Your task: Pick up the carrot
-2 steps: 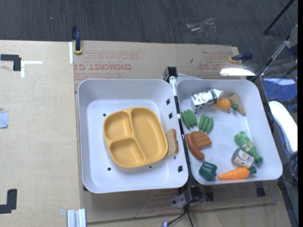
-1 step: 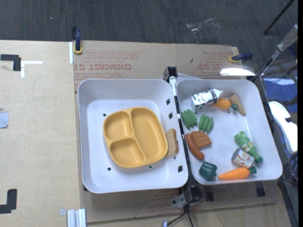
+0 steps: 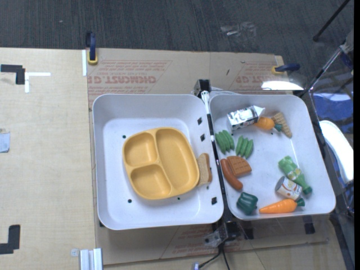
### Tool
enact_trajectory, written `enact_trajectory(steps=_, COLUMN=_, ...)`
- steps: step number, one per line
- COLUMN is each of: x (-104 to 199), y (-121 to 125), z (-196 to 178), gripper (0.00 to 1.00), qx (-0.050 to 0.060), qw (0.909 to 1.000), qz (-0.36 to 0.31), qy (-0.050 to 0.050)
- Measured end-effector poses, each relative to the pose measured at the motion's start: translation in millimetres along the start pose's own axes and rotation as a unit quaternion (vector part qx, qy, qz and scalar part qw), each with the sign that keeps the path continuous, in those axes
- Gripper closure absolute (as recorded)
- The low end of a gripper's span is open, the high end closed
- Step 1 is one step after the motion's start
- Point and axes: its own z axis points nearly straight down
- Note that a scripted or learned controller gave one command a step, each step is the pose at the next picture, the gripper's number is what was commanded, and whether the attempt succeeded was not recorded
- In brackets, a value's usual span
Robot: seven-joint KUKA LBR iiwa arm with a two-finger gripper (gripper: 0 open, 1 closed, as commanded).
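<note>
The carrot (image 3: pixel 279 207) is orange with a green top and lies on its side along the front wall of the right bin (image 3: pixel 313 125), its tip pointing left toward a dark green pepper (image 3: pixel 247 202). A small can (image 3: pixel 289 189) stands just behind it.
The right bin also holds a green bottle (image 3: pixel 293 173), a sausage (image 3: pixel 231 174), a brown slab (image 3: pixel 239 165), green bean pods (image 3: pixel 234 144), a silver wrapper (image 3: pixel 243 116) and an orange piece (image 3: pixel 265 123). The left bin (image 3: pixel 107 167) holds a yellow divided plate (image 3: pixel 160 162) and a bread slice (image 3: pixel 204 169).
</note>
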Motion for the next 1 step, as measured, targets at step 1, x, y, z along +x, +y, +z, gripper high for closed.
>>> enact_trajectory(steps=1, x=0.1, y=0.1, z=0.1, gripper=0.0, qx=0.0, qw=1.0, qz=0.0, qy=0.0)
